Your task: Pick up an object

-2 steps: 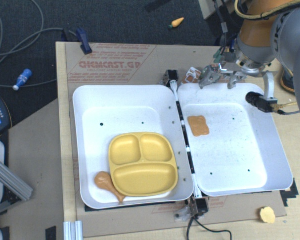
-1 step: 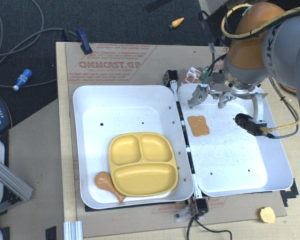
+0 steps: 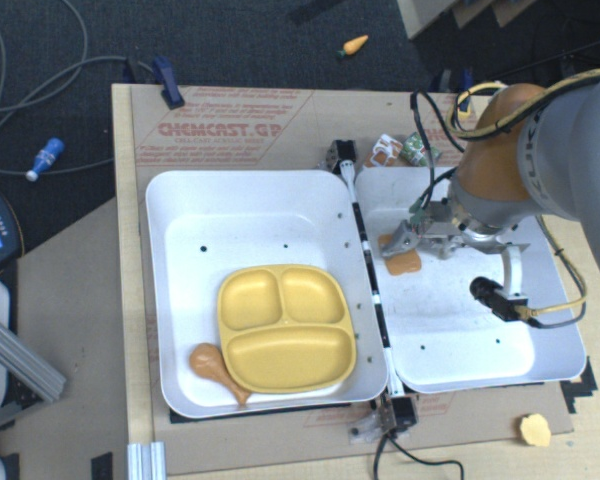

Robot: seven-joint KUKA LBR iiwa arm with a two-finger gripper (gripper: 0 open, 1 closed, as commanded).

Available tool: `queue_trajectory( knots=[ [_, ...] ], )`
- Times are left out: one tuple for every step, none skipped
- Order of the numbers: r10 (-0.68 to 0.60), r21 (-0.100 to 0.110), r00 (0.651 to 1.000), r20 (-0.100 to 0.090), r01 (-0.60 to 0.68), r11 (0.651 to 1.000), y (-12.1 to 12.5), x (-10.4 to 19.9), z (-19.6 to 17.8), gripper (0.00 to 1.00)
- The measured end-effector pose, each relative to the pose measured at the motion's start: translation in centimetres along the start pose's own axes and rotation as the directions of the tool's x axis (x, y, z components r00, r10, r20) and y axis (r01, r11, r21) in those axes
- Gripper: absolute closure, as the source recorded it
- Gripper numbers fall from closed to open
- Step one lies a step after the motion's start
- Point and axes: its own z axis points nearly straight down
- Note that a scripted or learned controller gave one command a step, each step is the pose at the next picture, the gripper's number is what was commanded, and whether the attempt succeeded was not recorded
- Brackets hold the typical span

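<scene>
**Arm down over the right bin, an orange-brown piece right beside it**

The grey arm (image 3: 565, 148) leans in from the right, orange band above the wrist, and its gripper (image 3: 420, 230) sits low over the near-left part of the right bin (image 3: 460, 363). Just below that wrist hardware lies a small orange-brown food-like piece (image 3: 403, 261), flat on the bin floor near the dividing wall. Another orange scrap (image 3: 388, 239) peeks out just above it, close against the metal; what it is, I can't make out. Whether the gripper is spread or pinched, I cannot tell from up here — the wrist and cables crowd the tip.

Over in the left bin (image 3: 180, 228), a yellow divided plate (image 3: 283, 328) lies flat with a tan drumstick toy (image 3: 216, 366) tucked against its lower-left edge.

My read: this is the approach-and-grasp stage, nothing visibly lifted. The next move calls for settling squarely onto that orange-brown piece, closing on it, then rising clear of the bin wall.
</scene>
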Motion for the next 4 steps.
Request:
queue_trajectory(
  knots=[
    [-0.004,-0.01,1.0,0.002,0.004,1.0,0.3,0.2,-1.6,1.0],
    [-0.005,-0.002,1.0,0.0,0.005,1.0,-2.4,-0.9,-3.5,1.0],
    [-0.006,-0.003,1.0,0.0,0.006,1.0,-2.4,-0.8,-3.4,0.0],
    [-0.008,-0.006,1.0,0.001,0.008,1.0,-0.3,-0.3,-0.3,0.0]
  ],
)
